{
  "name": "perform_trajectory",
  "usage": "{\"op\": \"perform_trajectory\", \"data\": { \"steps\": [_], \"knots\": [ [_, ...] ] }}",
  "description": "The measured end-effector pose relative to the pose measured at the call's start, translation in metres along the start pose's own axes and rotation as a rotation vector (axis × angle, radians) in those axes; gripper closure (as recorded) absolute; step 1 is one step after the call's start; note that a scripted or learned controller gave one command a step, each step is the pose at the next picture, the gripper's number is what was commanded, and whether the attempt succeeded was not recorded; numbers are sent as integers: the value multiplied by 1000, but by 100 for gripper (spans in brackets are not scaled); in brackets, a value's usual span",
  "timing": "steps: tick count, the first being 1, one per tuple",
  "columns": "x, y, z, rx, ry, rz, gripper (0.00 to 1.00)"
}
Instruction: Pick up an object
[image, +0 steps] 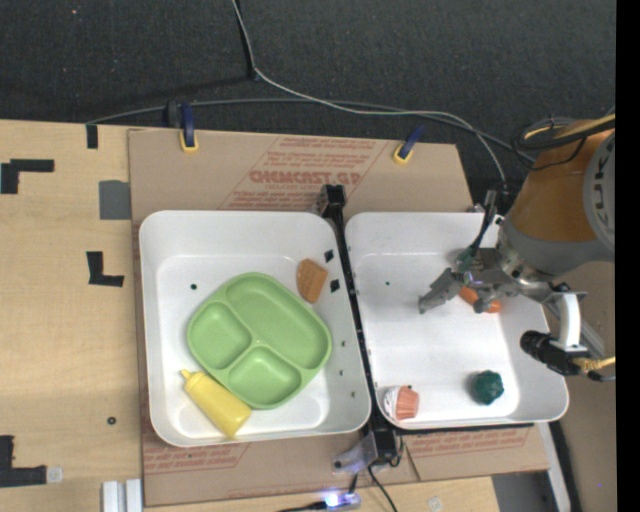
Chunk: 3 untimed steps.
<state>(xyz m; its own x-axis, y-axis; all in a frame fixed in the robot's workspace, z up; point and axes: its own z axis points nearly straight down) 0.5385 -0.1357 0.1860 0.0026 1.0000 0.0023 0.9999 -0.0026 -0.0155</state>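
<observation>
The two-finger gripper (452, 292) hung over the right shallow white bin (420, 385), can't tell if it was clenched; a dark green lump (487, 387) sat nearby.

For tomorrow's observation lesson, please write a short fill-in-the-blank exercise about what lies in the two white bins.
1. The green divided plate lies in the ____ bin.
2. The yellow bottle lies beside the plate, in the ____ bin.
3. The dark green object lies in the ____ bin.
4. The gripper hangs over the ____ bin.

Missing words: left; left; right; right
</observation>
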Motion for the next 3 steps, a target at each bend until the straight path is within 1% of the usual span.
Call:
{"op": "perform_trajectory", "data": {
  "steps": [1,2,3],
  "knots": [
    [0,3,-7,-13,-2,-4,0],
    [-3,4,57,-8,-2,-3,0],
    [-3,4,103,-15,-4,-4,0]
  ]
}}
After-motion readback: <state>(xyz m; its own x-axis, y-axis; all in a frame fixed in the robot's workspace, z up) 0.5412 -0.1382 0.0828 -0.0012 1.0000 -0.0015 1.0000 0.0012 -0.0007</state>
